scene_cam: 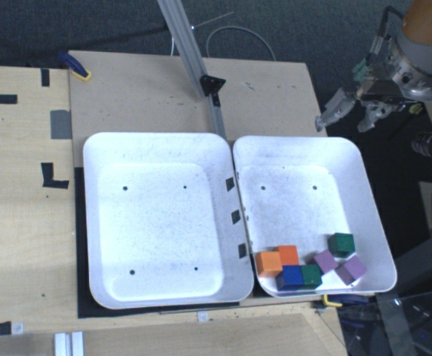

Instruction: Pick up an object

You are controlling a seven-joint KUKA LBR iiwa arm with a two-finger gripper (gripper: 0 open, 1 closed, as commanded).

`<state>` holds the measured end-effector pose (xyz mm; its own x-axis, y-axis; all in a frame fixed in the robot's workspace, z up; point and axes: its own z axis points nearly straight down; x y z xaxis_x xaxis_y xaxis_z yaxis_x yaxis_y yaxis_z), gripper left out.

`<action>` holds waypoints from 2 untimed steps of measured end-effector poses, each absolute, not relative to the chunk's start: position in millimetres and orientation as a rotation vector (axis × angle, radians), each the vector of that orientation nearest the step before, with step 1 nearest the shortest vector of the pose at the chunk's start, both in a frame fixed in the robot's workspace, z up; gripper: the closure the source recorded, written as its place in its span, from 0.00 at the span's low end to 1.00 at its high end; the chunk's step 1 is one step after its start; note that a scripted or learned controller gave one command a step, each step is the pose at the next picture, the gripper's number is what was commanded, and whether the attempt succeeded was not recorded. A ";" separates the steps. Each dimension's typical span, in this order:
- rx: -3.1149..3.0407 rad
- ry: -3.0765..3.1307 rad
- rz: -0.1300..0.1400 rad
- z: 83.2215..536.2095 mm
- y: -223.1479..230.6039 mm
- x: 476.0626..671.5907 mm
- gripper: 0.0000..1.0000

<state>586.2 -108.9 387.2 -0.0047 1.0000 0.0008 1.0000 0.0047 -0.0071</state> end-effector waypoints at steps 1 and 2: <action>-2.213 -2.218 0.010 235.9 -53.1 574.7 0.00; -2.234 -2.222 -0.003 354.2 -146.2 536.4 0.00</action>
